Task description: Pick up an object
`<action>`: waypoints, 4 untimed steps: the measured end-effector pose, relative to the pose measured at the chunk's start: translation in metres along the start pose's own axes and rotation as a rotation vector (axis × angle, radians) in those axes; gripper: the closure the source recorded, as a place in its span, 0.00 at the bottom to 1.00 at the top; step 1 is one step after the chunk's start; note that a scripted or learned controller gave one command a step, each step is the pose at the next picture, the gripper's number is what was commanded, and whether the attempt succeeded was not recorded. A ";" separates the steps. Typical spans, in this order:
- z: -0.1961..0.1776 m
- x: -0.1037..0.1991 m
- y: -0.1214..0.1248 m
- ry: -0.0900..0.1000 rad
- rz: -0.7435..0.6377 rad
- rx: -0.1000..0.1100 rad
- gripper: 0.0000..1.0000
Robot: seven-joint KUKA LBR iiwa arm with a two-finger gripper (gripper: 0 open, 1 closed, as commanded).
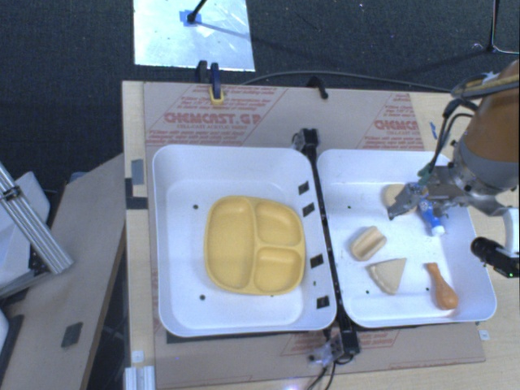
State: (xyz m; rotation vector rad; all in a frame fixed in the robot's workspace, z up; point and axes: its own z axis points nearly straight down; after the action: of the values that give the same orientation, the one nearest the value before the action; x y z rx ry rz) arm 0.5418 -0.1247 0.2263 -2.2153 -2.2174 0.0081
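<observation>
Grey metal of the two-finger gripper (409,201) hangs low over the right white plastic bin (479,299); I cannot tell how its tips are set or whether they grip anything; a pale tan piece (393,194) is half hidden behind it, shape unclear; a small blue-and-white item (433,218) lies just beside. In the same bin I see a tan bread-roll-shaped block (366,243), long axis running lower left to upper right; a beige wedge (389,275) pointing left; an orange drumstick-shaped toy (441,288), thin end toward the far wall. The left white bin (175,242) holds a yellow three-compartment plate (254,244).
</observation>
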 end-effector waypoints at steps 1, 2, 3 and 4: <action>-0.005 0.000 0.002 -0.002 -0.002 -0.010 0.00; 0.037 0.000 0.001 -0.001 0.000 -0.007 0.00; 0.079 0.001 0.002 -0.001 -0.001 -0.006 0.00; 0.133 -0.001 -0.008 0.000 0.000 -0.007 0.00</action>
State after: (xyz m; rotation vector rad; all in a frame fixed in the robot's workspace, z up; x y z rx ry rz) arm 0.5327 -0.1250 0.0935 -2.2193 -2.2205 0.0013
